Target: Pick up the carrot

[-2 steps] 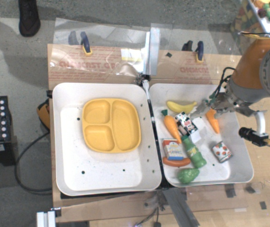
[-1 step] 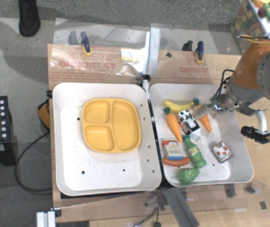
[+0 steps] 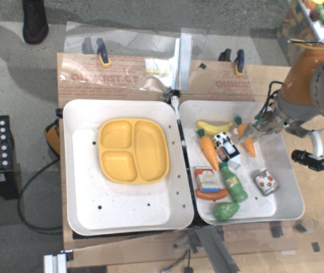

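Observation:
An orange carrot [image 3: 208,151] with a green top lies in the right bin [image 3: 284,206], left of the middle, pointing toward the front. A second, smaller orange carrot piece [image 3: 248,147] lies further right, near a small green bit [image 3: 238,120]. My gripper [image 3: 257,126] hangs low over the bin's back right part, just above that smaller orange piece and about 85 px right of the larger carrot. Nothing visibly hangs from it. The grey arm with its orange band [image 3: 308,67] comes in from the right.
Around the carrot lie a yellow banana [image 3: 213,127], a black-and-white toy [image 3: 226,146], a red-and-white box [image 3: 207,180], a green bottle [image 3: 233,185], a sausage [image 3: 212,195], a green pepper [image 3: 225,210] and a strawberry can [image 3: 266,182]. A yellow divided plate [image 3: 133,151] sits in the left bin [image 3: 82,209].

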Motion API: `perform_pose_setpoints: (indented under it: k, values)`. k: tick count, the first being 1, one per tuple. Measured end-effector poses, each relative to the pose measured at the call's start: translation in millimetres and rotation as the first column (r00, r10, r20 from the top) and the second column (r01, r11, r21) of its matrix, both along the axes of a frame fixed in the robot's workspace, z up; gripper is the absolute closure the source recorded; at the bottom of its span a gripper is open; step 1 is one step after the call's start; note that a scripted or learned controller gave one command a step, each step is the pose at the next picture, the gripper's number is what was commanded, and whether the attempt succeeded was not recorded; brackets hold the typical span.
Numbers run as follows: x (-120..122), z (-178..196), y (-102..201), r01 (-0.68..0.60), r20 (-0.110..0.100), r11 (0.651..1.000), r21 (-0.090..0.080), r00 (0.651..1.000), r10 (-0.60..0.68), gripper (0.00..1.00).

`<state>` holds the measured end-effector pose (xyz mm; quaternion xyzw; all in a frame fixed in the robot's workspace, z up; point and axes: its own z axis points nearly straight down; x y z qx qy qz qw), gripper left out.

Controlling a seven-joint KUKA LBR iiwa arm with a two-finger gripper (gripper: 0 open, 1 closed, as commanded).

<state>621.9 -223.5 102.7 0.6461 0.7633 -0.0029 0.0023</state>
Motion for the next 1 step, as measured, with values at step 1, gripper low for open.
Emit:
perform_pose_setpoints:
  k: [1]
  values:
    - [17.4, 105.7, 45.7, -0.212, 0.001, 0.977, 0.003, 0.977, 0.212, 1.0]
